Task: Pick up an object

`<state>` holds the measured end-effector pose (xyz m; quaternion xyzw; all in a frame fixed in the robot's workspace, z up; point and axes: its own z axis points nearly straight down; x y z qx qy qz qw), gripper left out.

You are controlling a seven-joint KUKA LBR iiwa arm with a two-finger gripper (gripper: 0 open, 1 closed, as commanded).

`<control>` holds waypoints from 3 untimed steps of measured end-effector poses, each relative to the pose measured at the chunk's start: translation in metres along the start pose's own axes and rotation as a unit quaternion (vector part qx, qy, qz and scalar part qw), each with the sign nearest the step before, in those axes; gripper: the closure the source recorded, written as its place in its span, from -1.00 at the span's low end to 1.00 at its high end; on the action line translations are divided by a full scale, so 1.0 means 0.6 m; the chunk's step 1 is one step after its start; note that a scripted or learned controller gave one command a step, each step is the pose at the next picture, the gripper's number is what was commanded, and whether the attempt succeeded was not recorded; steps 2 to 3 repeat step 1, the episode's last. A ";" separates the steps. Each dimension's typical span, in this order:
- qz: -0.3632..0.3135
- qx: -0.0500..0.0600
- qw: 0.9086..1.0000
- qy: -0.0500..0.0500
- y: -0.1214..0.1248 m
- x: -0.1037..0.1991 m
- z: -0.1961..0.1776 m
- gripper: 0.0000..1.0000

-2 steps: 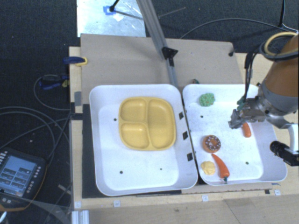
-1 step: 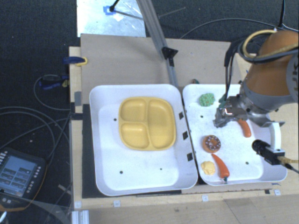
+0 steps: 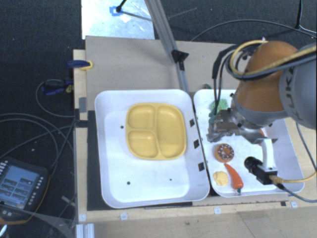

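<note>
Beside the yellow divided plate, the right bin holds a round, brown-frosted toy doughnut. It lies just below the gripper; whether the claw is open or closed cannot be told.

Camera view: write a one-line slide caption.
KUKA arm's gripper over the right bin near a doughnut, carrot; yellow divided plate in left bin.

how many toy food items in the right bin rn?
4 visible: a donut mid-bin, a carrot below it, a yellow piece left of the carrot, and something green near the top. The arm may hide more.
</note>
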<state>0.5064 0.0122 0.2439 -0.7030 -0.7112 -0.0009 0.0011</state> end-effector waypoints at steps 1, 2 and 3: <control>0.000 0.000 1.000 0.000 -0.009 0.095 0.024 1.00; 0.000 0.000 1.000 0.000 -0.009 0.095 0.024 1.00; 0.000 0.000 1.000 0.000 -0.009 0.095 0.024 1.00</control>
